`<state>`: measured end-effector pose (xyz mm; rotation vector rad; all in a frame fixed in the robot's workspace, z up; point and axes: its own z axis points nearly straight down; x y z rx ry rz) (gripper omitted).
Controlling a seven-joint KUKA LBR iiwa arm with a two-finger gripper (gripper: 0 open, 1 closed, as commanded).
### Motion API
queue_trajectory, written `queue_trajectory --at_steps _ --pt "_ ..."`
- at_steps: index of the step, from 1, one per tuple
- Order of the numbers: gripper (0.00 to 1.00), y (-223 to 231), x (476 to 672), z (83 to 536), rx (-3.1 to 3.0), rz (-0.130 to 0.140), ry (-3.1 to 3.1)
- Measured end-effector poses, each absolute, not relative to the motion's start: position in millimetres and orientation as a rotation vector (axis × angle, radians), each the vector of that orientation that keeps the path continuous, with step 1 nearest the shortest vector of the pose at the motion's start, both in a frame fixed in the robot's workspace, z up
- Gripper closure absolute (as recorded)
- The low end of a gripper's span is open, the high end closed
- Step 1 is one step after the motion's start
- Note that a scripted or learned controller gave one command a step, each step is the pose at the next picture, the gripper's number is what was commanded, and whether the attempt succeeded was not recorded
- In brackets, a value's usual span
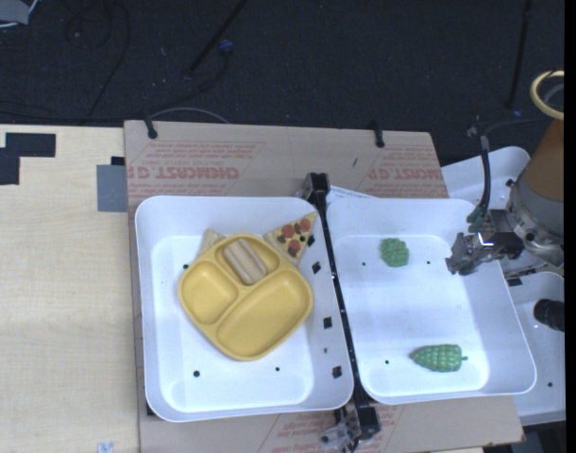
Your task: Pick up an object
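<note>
In the right bin (430, 300) lie two green objects. A small round knobbly one (394, 251) rests near the far side, and a longer bumpy one (437, 358) lies near the front. My gripper (469, 251) hangs over the bin's right rim, to the right of the round green object and apart from it. It holds nothing that I can see. In the left bin (175, 366) a yellow divided plate (247, 300) carries a tan bread-like piece (243, 260). A toy pizza slice (295, 235) lies at the plate's far right edge.
A black divider (328, 281) runs between the two bins. Both bins rest on a cardboard sheet (269, 163). The arm's grey body and orange band (552, 173) rise at the far right. A wooden bench top (52, 291) extends to the left.
</note>
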<state>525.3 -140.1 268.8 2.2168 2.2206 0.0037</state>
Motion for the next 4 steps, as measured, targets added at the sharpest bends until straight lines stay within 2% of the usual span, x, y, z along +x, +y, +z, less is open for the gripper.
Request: queue_trajectory --at_steps 1,3,4 --pt "1.00 -92 536.2 256 2.220 -0.002 2.229" --pt "1.00 13 535.2 245 2.219 -0.002 2.229" --pt "1.00 60 546.3 238 2.219 -0.003 2.228"
